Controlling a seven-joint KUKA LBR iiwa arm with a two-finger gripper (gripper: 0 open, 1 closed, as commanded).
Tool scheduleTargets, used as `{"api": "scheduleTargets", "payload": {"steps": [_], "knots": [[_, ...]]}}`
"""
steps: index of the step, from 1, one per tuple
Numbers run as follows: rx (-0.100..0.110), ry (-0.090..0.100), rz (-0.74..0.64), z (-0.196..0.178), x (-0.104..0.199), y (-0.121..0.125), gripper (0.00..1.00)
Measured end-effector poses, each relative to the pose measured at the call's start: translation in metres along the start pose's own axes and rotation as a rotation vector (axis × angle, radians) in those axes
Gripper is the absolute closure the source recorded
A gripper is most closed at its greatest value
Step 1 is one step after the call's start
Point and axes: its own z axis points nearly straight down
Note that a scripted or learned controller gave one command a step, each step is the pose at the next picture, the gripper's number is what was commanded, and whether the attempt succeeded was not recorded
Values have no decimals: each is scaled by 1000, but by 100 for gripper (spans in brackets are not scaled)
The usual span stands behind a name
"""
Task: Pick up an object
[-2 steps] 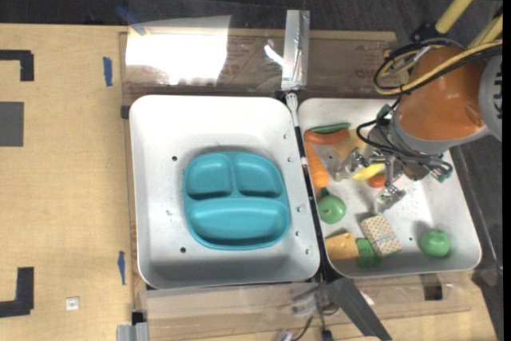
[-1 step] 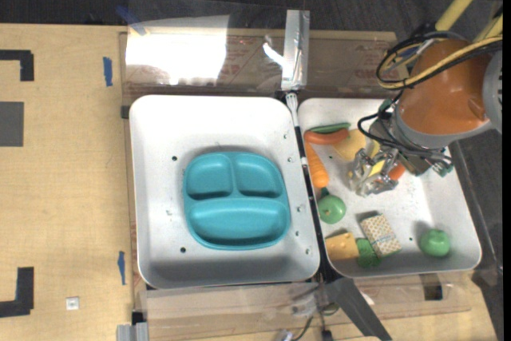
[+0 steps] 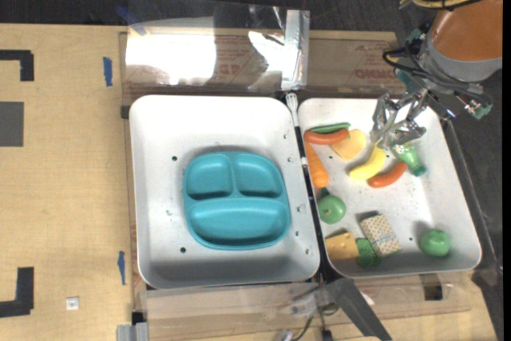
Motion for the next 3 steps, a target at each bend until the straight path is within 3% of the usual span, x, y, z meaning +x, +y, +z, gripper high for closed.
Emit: {"api": "scheduleTargets", "payload": {"steps": [1, 2, 3], "knots": [[-14, 8, 1, 34, -90, 14, 100], [-6, 1, 38, -22, -114, 41, 100], [-12, 3, 112, -29, -177, 129, 100]]}}
